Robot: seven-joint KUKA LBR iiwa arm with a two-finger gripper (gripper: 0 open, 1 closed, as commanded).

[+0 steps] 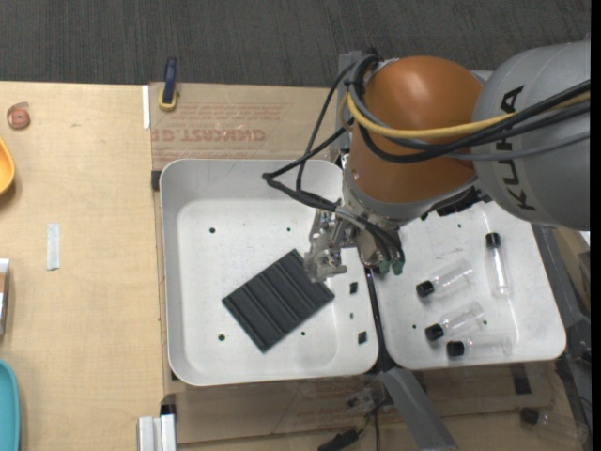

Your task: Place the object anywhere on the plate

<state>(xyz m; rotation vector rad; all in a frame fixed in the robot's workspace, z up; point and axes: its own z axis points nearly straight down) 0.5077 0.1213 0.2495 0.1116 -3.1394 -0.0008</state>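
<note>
Plate (278,300): dark grey, ribbed with parallel grooves. Bins (188,252): white. Vials (446,282): clear, black caps. Arm (423,130): grey, orange band, yellow and black cables. Bench (75,205), left of frame: light wood. Floor (188,17): dark grey.

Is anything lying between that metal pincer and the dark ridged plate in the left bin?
Nothing visible does. The pincer hangs right at the upper right corner of the dark ribbed rectangular plate; the white left bin around it is bare.
</note>
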